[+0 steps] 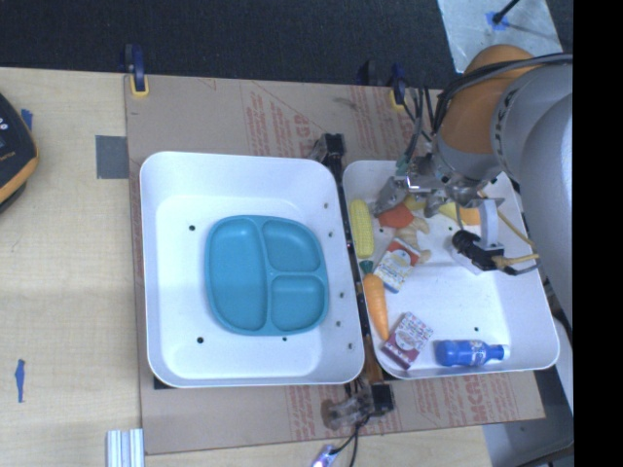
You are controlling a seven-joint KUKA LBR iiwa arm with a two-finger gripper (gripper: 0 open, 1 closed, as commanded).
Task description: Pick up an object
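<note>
Hovering low over the right bin (526, 343), the gripper (414, 191) sits just above an orange-red toy (396, 217) — whether anything is held cannot be told. Corn (361, 227) lies just left; blue bottle (469, 353) well below.

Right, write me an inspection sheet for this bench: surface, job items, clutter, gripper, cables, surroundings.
Surface: brown cardboard sheet on a wooden bench, bearing two shallow white bins.
Job items: right bin holds a yellow corn cob, orange carrot, blue bottle, small printed packets.
Clutter: left bin holds a blue divided plastic plate.
Gripper: two-finger gripper low over the right bin's far end; grasp cannot be judged.
Cables: dark cables run along the wrist.
Surroundings: blue clamps at the cardboard's far edge; dark floor beyond.
</note>
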